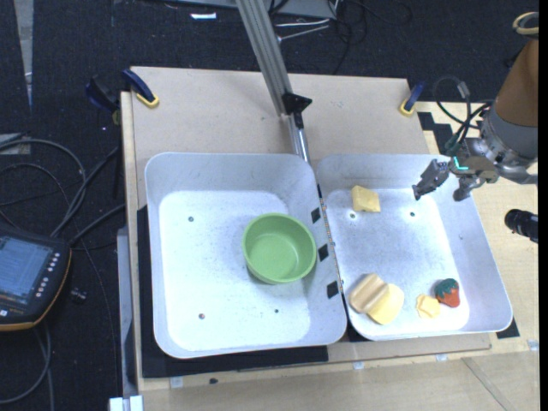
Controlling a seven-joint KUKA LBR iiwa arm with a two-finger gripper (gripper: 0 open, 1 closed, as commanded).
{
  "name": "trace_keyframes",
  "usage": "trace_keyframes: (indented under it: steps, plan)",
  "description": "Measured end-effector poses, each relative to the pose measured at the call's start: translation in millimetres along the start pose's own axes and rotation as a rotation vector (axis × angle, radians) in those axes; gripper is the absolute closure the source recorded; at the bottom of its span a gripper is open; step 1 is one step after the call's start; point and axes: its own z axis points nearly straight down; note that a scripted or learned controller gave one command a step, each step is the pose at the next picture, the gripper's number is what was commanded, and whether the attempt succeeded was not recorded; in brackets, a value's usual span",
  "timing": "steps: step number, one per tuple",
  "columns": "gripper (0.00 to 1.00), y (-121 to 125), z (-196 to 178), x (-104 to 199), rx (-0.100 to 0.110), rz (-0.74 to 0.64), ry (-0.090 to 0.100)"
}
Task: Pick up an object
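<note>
Camera view: pincer (446, 180) poised over the upper right rim of the right bin (479, 255), 2 dark fingers spread apart with nothing between them. Reaching in from the right, grey wrist and orange band behind it.

Nearest candidate: small yellow block (366, 199), lying to the left of the pincer and a little lower in frame, near but not touching. No strong long axis readable on it; roughly squarish, slightly tilted.

Farther off, toward the near edge of the bin and well apart from the pincer: pale yellow wedge (377, 298), down and to the left, long axis running diagonally; small yellow piece (427, 306) and red and green strawberry (448, 292) just beside each other, almost straight below the pincer.

Much farther left, in the left bin (180, 221): green bowl (278, 247), upright, well apart from everything else.

Likely deciding relation: yellow block leftward of the open fingers, so a short sideways shift and a descent, judged the simplest approach. Contact height over the bin floor not readable from this slant.
</note>
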Motion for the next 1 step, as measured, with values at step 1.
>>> trace_keyframes:
  steps: [1]
  plan:
    - [0.00, 0.0, 0.0, 0.0, 0.000, 0.000, 0.000]
